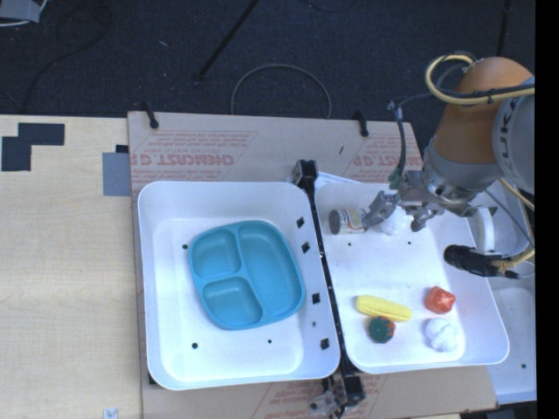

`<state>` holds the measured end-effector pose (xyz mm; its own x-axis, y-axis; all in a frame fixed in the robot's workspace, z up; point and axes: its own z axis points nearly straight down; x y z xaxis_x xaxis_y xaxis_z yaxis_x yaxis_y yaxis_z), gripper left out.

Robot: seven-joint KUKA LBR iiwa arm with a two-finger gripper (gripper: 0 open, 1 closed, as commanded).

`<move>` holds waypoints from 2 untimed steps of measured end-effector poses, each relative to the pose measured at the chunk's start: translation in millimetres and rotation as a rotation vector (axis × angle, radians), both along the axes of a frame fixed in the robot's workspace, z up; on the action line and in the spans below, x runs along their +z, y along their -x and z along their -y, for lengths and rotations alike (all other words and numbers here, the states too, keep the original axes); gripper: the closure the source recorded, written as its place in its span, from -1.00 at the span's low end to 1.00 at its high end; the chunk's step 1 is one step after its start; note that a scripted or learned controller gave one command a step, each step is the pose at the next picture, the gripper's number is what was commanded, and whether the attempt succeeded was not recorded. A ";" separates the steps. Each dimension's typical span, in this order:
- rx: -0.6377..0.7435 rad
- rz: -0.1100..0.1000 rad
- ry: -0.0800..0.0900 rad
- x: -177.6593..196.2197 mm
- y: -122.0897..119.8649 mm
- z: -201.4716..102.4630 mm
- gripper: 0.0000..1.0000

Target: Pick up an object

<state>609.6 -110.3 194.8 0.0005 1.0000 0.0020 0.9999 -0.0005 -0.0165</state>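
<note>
Small can [347,221] on side, right bin [489,343] rear; pincer [398,215] just beside, open

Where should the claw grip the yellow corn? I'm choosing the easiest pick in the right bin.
Grip the yellow corn across its narrow middle, coming straight down. It lies flat and long, with bare floor along its far side; the green ball sits close by its near side.
</note>
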 end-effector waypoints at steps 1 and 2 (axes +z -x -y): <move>0.002 0.013 0.001 8.4 -2.9 0.2 -1.00; 0.002 0.009 0.001 -54.2 1.1 -5.5 -1.00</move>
